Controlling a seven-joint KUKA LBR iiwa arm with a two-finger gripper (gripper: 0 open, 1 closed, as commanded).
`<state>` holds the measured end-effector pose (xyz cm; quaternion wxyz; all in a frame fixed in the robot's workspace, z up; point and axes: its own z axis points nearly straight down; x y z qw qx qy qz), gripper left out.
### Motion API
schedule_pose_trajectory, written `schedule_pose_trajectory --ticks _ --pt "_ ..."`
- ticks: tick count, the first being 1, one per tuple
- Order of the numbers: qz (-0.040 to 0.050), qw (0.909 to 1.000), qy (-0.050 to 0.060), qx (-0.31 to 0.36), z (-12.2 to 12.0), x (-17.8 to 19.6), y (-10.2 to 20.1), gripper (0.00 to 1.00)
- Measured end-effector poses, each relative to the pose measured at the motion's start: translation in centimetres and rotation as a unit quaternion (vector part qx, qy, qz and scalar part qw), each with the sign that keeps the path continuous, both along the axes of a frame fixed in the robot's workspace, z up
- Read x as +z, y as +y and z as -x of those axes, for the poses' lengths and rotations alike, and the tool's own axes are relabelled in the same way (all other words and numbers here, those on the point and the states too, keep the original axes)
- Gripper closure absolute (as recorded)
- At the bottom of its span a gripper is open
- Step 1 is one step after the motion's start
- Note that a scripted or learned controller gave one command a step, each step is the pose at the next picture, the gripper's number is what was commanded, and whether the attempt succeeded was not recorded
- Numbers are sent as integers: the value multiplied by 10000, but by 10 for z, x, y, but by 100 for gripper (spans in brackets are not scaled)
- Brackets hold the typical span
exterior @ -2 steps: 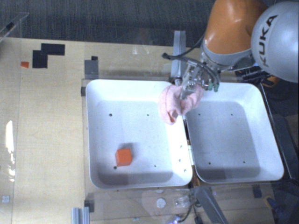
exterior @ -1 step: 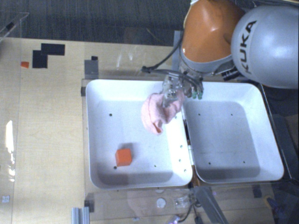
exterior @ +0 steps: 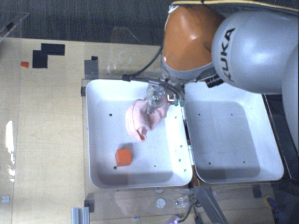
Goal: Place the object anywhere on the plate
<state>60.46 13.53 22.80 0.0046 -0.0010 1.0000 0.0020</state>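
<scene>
The grey arm with its orange band reached in from the right and ended over the upper right part of the left shallow white bin. The metal two-finger hand pointed down onto a crumpled pale pink cloth. The top of the cloth bunched up around the fingertips, which suggested contact, but how far the fingers stood apart, and whether they clamped the fabric, could not be told from this view. The cloth lay in the upper middle of the left bin, trailing down and to the left from the hand.

A small orange block sat on the floor of the same bin, near its lower left corner, well apart from the cloth. The right shallow white bin stood just beside the left one, their rims touching along the middle. Both bins rested on the light wooden bench, which carried black marker shapes near its upper left.
</scene>
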Motion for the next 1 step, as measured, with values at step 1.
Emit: schedule_pose_trajectory --ticks 1 --pt "-1 10000 -1 -2 0 0 0 0"
